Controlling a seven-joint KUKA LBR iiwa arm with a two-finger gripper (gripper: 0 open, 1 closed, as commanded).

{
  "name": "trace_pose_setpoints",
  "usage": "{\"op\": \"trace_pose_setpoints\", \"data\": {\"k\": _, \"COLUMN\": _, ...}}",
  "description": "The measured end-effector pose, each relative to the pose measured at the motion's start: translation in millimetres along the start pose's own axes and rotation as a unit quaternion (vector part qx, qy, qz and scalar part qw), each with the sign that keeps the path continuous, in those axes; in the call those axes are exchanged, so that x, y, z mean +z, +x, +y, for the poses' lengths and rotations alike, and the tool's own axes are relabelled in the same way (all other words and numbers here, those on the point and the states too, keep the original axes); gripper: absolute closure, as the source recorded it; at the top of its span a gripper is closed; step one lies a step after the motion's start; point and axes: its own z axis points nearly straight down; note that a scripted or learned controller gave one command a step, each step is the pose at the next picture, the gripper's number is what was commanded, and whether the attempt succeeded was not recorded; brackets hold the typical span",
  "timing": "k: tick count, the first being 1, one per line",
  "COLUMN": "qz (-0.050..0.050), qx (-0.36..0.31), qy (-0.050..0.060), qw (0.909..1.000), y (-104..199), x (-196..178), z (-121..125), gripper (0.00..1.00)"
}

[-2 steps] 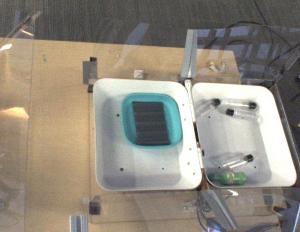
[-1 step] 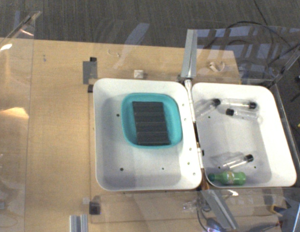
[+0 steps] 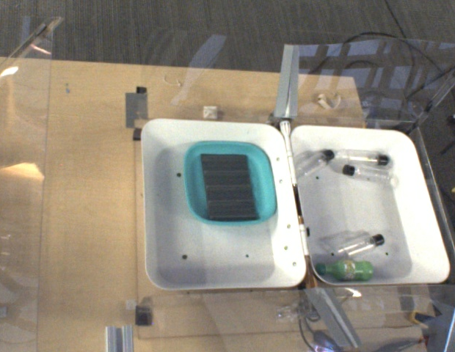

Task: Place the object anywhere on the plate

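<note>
A teal square plate (image 3: 265,185) lies in the left bin (image 3: 161,255), toward its back. On the plate rests a dark ribbed rectangular object (image 3: 227,187), lying flat near the plate's middle. In the right bin (image 3: 426,218) lie several clear tubes with black caps, one (image 3: 357,156) at the back, another (image 3: 368,171) just in front of it, and one (image 3: 354,243) near the front. A green bottle (image 3: 348,270) lies on its side at that bin's front edge.
The two white bins sit side by side on a wooden bench (image 3: 73,218). A grey metal post (image 3: 288,86) stands behind the seam between the bins. Cables (image 3: 374,46) run at the back right.
</note>
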Motion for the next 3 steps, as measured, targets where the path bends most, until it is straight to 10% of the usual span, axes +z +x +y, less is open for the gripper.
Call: {"op": "trace_pose_setpoints", "data": {"k": 3, "qz": 0.000, "qx": 0.000, "qy": 0.000, "qw": 1.0000, "y": 10, "x": 0, "z": 2, "gripper": 0.00}}
